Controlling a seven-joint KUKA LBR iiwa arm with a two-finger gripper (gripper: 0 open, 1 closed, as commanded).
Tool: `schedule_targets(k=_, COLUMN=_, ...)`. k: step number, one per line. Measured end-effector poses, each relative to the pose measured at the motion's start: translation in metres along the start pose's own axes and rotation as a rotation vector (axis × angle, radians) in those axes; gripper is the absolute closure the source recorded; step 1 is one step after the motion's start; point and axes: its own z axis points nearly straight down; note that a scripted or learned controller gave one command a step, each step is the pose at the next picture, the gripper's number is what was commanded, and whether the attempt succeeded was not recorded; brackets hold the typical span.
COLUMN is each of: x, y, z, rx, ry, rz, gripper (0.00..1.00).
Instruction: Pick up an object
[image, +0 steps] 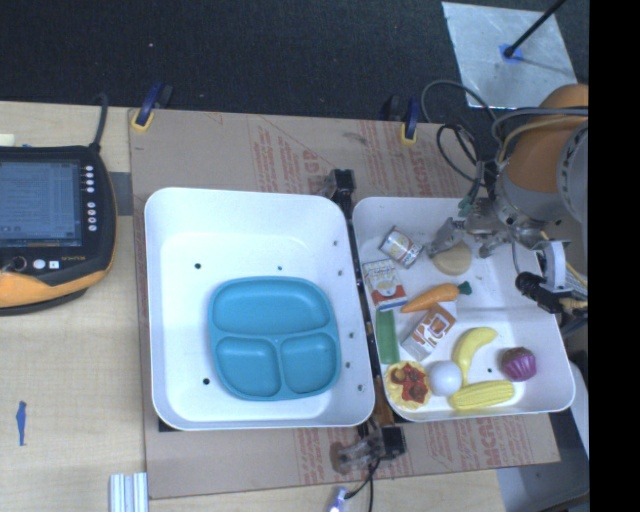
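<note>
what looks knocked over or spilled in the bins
Nothing looks spilled or broken. The small can in the right bin lies on its side near the gripper, and the blue tray sits flat in the left bin.

The right bin (560, 345) is crowded with small items; open floor is left around the blue tray (273, 335).

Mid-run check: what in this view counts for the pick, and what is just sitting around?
For the job:
hand, low over the right bin
beige round piece just under it
carrot, banana, corn cob, white ball, small can

Lying about:
blue divided plate in the left bin
teach pendant
</note>
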Motion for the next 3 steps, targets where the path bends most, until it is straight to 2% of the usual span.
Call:
schedule_targets(k=1, x=0.000, y=0.000, z=-0.011, rx=0.000, ry=0.000, rz=-0.003, gripper=1.00)
schedule_targets(k=2, x=0.000, y=0.000, z=-0.011, rx=0.001, ry=0.000, rz=-0.003, gripper=0.00)
schedule_targets(k=3, x=-0.009, y=-0.015, z=0.001, rx=0.002, ry=-0.001, rz=-0.001, gripper=0.00)
